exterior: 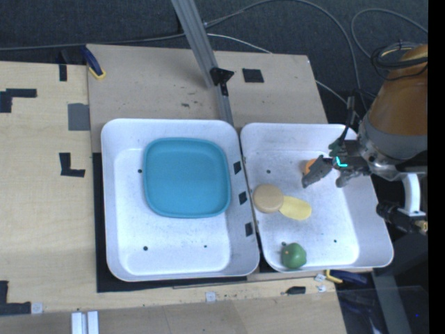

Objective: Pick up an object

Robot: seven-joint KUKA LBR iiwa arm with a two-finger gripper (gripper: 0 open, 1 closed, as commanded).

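My gripper hangs over the right bin, near its right side, with its two dark fingers spread apart and nothing between them. A small orange piece lies just left of the left finger. Lower left of the gripper, a round tan disc touches a yellow lump. A green ball-like object rests near the bin's front edge.
The left bin holds a square blue plate. A slanted metal pole rises from the bench behind the bins. Cables run across the dark floor at the back.
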